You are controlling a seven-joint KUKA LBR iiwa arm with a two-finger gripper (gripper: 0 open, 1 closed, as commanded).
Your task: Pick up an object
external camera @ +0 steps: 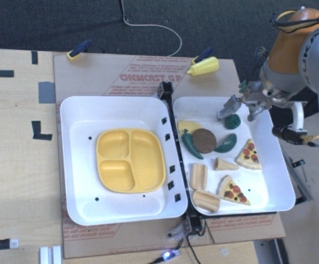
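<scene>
My gripper hangs over the far part of the right bin, its two fingers spread open. A small dark green round piece lies just below and between the fingertips; I cannot tell if they touch it. Toy food is scattered nearer in the same bin: a brown round patty, a green pepper, a green leaf-shaped piece, two pizza slices, a small cone and two bread pieces.
The left bin holds a yellow divided plate. A yellow clamp and a blue-yellow clamp sit on the cardboard behind the bins. A black divider runs between the bins.
</scene>
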